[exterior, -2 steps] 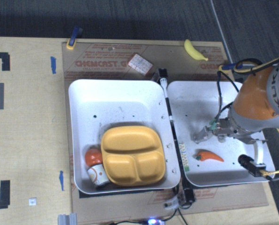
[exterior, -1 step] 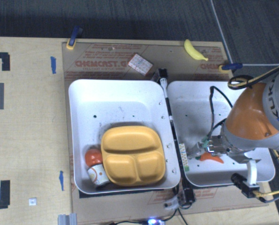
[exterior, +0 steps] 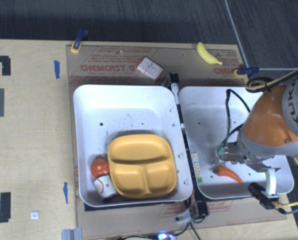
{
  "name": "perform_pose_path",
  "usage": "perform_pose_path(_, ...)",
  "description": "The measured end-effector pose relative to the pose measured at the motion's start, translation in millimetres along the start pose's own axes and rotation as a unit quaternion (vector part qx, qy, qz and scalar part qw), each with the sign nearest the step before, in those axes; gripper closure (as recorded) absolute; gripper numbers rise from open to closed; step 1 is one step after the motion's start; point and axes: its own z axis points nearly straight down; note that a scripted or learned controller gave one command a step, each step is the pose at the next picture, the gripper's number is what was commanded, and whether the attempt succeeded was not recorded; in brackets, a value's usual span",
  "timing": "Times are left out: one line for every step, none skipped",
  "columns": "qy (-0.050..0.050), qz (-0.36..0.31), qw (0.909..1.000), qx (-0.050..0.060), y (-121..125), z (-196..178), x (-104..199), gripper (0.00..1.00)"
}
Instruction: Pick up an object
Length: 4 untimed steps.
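A small orange carrot-like object lies near the front of the right bin. My gripper hangs just above and behind it, low inside that bin, under the arm's orange band. In the left bin a large yellow divided tray lies at the front. A red and white object is tucked against the tray's left side.
On the cardboard behind the bins lie a yellow banana and a small patterned block. A black divider strip runs between the bins. Blue clamps hold the cardboard's back corners. Cables trail from the arm at the right.
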Motion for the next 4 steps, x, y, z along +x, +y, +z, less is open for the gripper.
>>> perform_pose_path(0.0,0.0,1.0,0.0,-0.1,0.1,0.0,0.0)
perform_pose_path(0.0,0.0,1.0,0.003,-1.9,9.9,1.2,0.0)
perform_pose_path(0.0,0.0,1.0,0.0,-0.2,-0.2,1.7,1.0)
perform_pose_path(0.0,0.0,1.0,0.0,-0.3,-0.1,1.7,0.0)
